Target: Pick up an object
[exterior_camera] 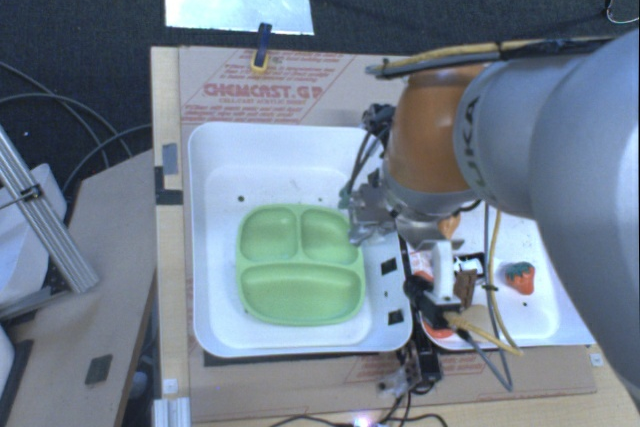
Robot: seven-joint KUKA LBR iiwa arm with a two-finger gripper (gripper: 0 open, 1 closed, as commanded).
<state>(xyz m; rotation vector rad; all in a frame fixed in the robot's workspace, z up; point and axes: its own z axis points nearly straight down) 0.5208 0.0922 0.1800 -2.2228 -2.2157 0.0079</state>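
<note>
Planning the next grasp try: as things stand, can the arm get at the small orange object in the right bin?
Probably yes. The small orange object lies alone on the right bin's white floor, nothing on top of it, and the arm already hangs over that bin beside it.

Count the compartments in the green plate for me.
3. The green plate in the left bin has two smaller sections along its far side and one wide section nearer the camera. The arm overlaps its right edge slightly.

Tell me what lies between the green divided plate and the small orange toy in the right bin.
The arm's orange-banded wrist and its cabling cross above that stretch in the camera view.
</note>
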